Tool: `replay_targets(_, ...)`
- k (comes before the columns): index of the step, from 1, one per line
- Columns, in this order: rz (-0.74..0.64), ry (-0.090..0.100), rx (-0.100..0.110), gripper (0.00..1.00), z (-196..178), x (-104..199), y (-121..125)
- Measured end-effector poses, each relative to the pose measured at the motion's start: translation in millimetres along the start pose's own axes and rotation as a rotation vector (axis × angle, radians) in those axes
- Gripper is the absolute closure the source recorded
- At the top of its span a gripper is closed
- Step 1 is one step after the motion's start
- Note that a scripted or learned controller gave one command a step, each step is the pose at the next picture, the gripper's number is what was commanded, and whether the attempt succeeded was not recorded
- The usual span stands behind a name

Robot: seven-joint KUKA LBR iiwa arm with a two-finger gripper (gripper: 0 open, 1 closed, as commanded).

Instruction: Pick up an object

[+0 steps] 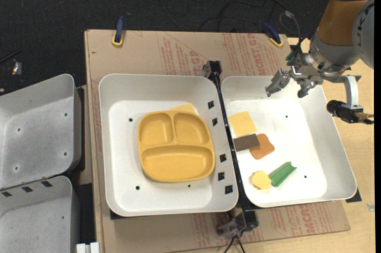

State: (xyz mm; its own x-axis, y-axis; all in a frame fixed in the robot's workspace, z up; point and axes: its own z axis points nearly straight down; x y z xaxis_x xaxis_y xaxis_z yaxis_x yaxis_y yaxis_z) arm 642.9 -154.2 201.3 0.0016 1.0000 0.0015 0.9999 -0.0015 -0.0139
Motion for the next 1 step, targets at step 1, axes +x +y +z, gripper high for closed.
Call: replay_targets(1, -0.003, -0.002, -0.014, 0.00, -9.2, 0.3, 2.9)
